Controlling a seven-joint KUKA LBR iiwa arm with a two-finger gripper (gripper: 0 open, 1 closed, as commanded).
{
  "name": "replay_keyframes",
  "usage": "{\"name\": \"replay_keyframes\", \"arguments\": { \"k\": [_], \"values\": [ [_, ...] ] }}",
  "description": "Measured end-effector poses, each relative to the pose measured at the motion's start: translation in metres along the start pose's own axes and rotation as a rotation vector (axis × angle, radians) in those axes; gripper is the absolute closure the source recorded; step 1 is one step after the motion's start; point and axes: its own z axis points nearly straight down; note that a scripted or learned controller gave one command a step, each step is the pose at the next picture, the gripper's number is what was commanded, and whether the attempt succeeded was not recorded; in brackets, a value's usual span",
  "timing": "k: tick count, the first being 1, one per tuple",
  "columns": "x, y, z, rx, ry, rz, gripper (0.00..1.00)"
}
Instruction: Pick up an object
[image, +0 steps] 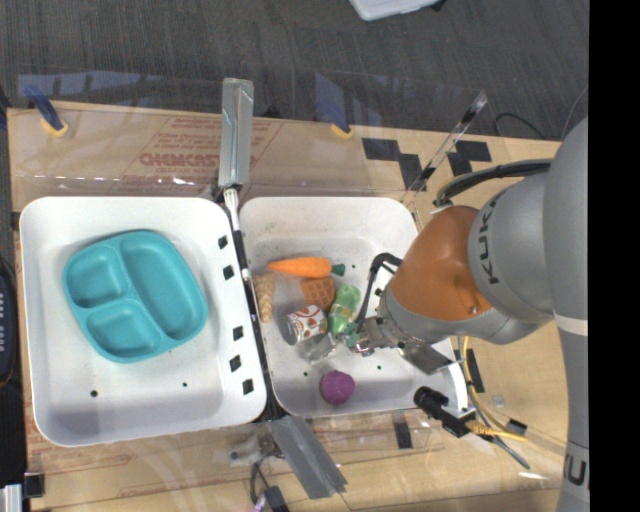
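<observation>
Nearest the camera, at the bottom of the right bin: a purple ball-like object, alone and well apart from the rest, probably the easiest pick for that reason.

Just above, the gripper down among a tight cluster: a small red-and-white can tipped on its side, a green bottle leaning against it, a waffle-patterned orange-brown piece touching both. Impossible to tell how far the fingers are parted, or whether anything sits between them (wrist and clutter cover the tips). Likely aimed at the bottle or the can, to judge by where the tool meets the pile; no object visibly lifted yet. Crowded like this, hard to enter without nudging a neighbour.

To the side of the cluster, a pale cone-shaped thing lying along the divider wall. Beyond, an orange carrot with a green tip, lying crosswise, clear of the gripper.

Across the divider, in the left bin, a teal three-compartment tray, flat and slightly turned.

Writing: part of "KUKA" in dark letters on the grey arm beside the orange band; "CHEMCAST" in faded red on the clear sheet at the far edge of the bench. Print on the can too small to read.
</observation>
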Motion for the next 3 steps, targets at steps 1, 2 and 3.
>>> {"name": "replay_keyframes", "arguments": {
  "k": [1,2,3],
  "values": [
    [-0.017,0.092,0.0,0.0,-0.002,0.431,0.0],
    [-0.016,0.092,-0.009,0.003,0.0,0.425,1.0],
    [0.023,0.114,-0.138,-0.012,0.0,0.519,1.0]
  ]
}}
